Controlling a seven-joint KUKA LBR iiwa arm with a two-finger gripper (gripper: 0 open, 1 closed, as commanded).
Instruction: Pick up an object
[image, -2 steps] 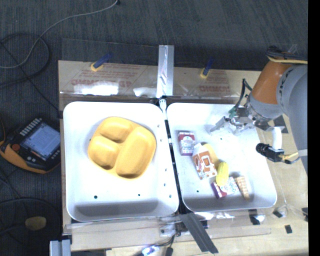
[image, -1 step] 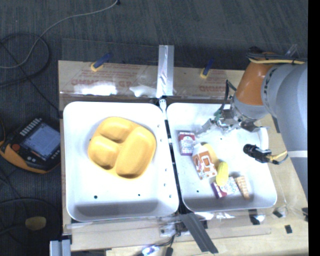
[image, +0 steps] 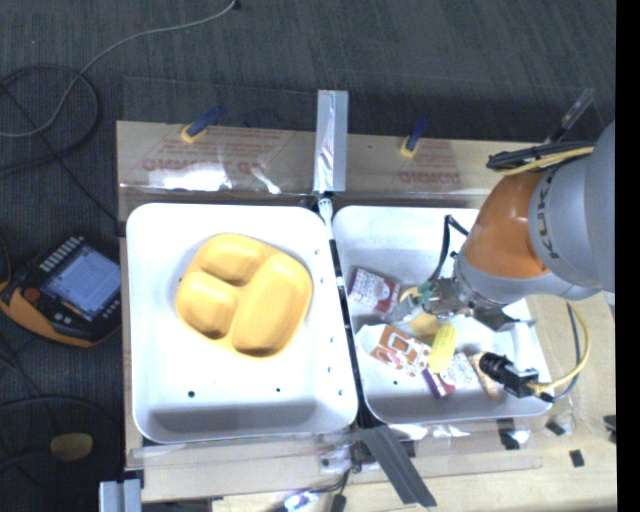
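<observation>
The right bin (image: 400, 225) holds a small pile: a red and white packet (image: 370, 290), an orange and white packet (image: 398, 350), a yellow object (image: 441, 345) and a pale packet with a dark purple edge (image: 455, 374). My gripper (image: 432, 298) hangs low over the middle of this pile, just above the yellow object, with the grey and orange arm (image: 520, 235) coming in from the right. Nothing shows between its fingers. The left bin (image: 160, 390) holds a large yellow lumpy object (image: 243, 293).
A metal divider (image: 331, 140) stands at the back between the bins. A handheld pendant (image: 65, 290) lies on the floor to the left of the bench. Blue and yellow clips (image: 205, 124) hold plastic sheeting behind the bins.
</observation>
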